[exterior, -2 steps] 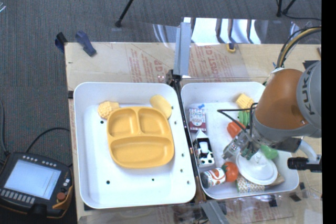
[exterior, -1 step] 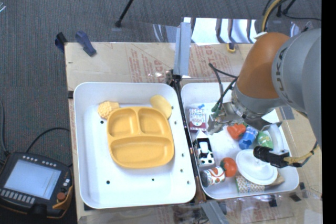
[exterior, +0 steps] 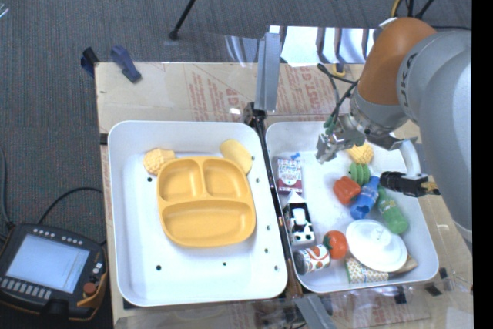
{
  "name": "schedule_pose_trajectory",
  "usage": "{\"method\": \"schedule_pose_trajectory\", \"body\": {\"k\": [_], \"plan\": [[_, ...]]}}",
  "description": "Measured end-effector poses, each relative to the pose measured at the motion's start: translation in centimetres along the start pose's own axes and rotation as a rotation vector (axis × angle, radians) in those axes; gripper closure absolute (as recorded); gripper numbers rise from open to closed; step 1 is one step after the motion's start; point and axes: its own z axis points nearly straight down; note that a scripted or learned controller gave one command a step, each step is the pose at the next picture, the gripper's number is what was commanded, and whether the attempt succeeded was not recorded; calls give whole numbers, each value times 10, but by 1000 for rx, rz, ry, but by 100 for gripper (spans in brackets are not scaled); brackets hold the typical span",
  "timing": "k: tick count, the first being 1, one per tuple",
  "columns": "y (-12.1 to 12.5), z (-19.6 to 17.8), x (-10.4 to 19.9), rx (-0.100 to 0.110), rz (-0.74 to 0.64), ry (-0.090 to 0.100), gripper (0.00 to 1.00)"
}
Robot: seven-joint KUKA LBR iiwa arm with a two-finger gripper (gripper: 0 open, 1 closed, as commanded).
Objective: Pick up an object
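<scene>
- Your gripper hangs over the right bin near its far edge; you cannot tell how it is set.
- Just beside it lies a yellow corn piece; nearer the middle, an orange pepper touches a blue bottle.
- A small red carton sits by that bin's left wall.
- In the left bin rests a yellow divided plate, possibly with food at its far corners.

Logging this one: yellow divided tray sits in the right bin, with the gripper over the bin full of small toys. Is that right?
Not quite. In the camera view the yellow divided tray lies in the left bin, not the right one. The rest holds: the gripper is over the right bin, which holds the small toys.
</scene>
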Motion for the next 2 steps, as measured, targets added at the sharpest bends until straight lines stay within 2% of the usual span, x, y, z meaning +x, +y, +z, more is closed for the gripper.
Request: {"method": "schedule_pose_trajectory", "body": {"k": [1,2], "plan": [[-7,-29,-49,-8,-490,-4,100],[-26,-101,46,-11,-325,-2,100]]}}
